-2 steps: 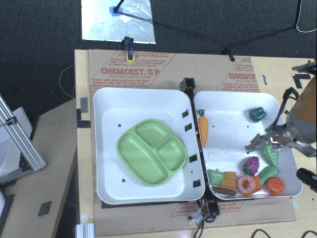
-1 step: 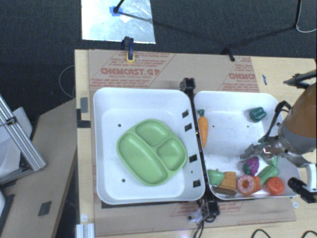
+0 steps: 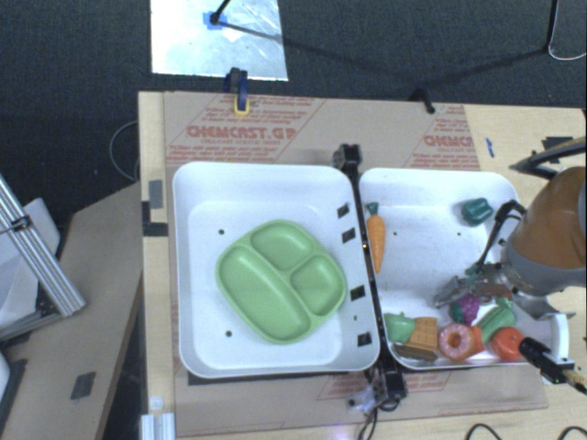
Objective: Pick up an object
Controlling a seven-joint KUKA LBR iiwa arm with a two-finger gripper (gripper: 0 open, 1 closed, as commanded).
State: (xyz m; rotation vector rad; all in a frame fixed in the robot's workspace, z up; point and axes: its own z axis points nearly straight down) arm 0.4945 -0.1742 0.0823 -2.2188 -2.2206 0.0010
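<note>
The right bin point(image 3: 431, 180) holds a cluster of toy foods along its near wall: a green piece point(image 3: 398, 324), a brown block point(image 3: 423, 335), a pink donut point(image 3: 456, 341), a purple piece point(image 3: 468, 311), a green pepper-like piece point(image 3: 496, 320) and a red piece point(image 3: 507, 342). An orange carrot point(image 3: 374, 236) lies by the bin's left wall, and a teal object point(image 3: 476, 211) sits at the far right. My gripper point(image 3: 470, 291) is low in the bin, just above the purple piece and touching or nearly touching the cluster. I see nothing clearly held.
The left bin point(image 3: 197, 246) holds a green divided plate point(image 3: 280, 280). A black divider point(image 3: 362, 264) runs between the bins. My grey arm with its orange band point(image 3: 555, 218) hangs over the right bin's right side. Bare bin floor point(image 3: 422, 264) lies mid-bin.
</note>
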